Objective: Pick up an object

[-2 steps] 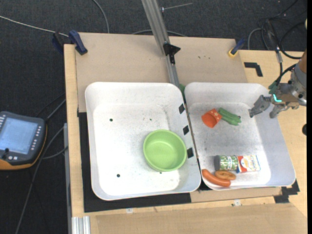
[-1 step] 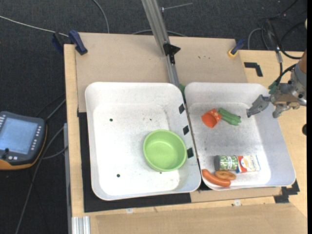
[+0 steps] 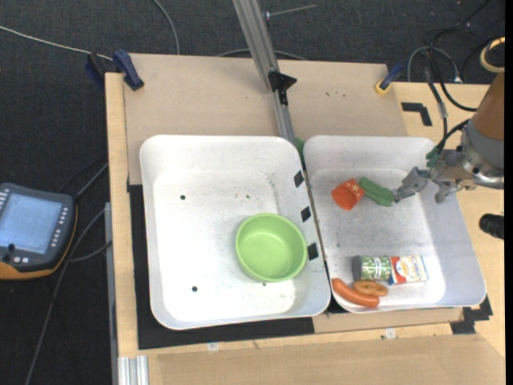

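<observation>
In the right bin point(image 3: 449, 215) lie a red toy with a long green stem point(image 3: 358, 192), a small carton with a green and red label point(image 3: 390, 269), and a red and orange toy hot dog point(image 3: 357, 292) against the front wall. My gripper point(image 3: 425, 188) hangs over the bin's right part, open, with nothing between its fingers. Its left finger point(image 3: 409, 184) reaches close to the tip of the green stem; I cannot tell whether it touches. A green bowl point(image 3: 271, 247) sits upright in the left bin point(image 3: 160, 175), near its right wall.
A metal pole point(image 3: 260, 46) slants down to the gap between the bins at the back. Black clips point(image 3: 305, 212) sit on the divide between the bins. A teach pendant point(image 3: 32, 229) lies off the bench at far left. Cables point(image 3: 441, 70) run behind the arm at upper right.
</observation>
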You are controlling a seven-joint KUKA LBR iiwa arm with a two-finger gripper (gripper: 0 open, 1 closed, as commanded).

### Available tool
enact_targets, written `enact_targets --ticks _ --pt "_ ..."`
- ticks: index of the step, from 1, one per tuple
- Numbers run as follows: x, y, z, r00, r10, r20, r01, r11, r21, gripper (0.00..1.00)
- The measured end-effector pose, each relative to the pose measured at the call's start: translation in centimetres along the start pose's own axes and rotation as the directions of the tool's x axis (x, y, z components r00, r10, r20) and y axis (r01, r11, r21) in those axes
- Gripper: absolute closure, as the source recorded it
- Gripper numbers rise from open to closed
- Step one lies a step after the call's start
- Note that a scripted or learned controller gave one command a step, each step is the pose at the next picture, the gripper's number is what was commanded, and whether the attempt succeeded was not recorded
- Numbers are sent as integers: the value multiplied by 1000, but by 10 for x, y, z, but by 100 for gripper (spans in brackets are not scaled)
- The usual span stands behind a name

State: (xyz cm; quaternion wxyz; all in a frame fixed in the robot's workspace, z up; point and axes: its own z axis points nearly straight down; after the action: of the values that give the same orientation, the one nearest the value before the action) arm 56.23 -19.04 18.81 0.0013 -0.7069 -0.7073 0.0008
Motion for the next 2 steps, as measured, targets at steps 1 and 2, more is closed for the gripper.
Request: enact_targets --ticks 1,2 --pt "-1 -1 42 1000 1 0 -1 1000 0 0" --pt "-1 -2 94 1000 0 -1 0 1000 1 0"
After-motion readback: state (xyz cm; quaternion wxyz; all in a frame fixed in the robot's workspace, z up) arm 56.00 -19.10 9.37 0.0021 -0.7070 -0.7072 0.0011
